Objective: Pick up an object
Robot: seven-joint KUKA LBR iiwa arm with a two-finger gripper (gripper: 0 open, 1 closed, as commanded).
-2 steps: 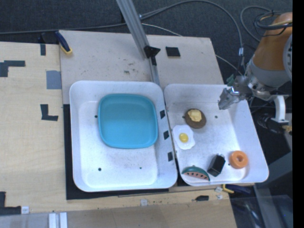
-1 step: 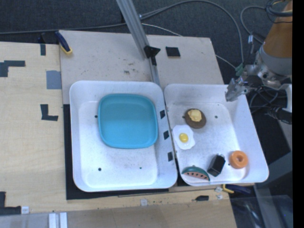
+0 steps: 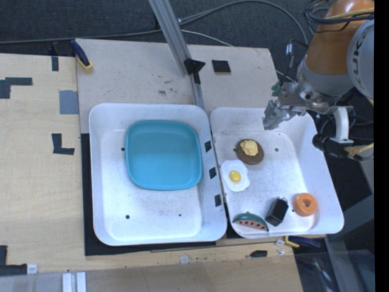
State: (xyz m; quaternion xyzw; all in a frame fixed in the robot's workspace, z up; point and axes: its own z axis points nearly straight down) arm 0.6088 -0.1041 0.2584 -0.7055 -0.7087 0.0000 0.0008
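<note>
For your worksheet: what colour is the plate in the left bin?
Turquoise blue plate, camera view.

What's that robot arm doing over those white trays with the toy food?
The robot arm's claw is over the back corner of the right bin, and nothing shows between its fingers. In that bin lie a brown pancake with butter, a fried egg, a watermelon slice, a small black block and an orange donut. The left bin holds a blue plate.
</note>
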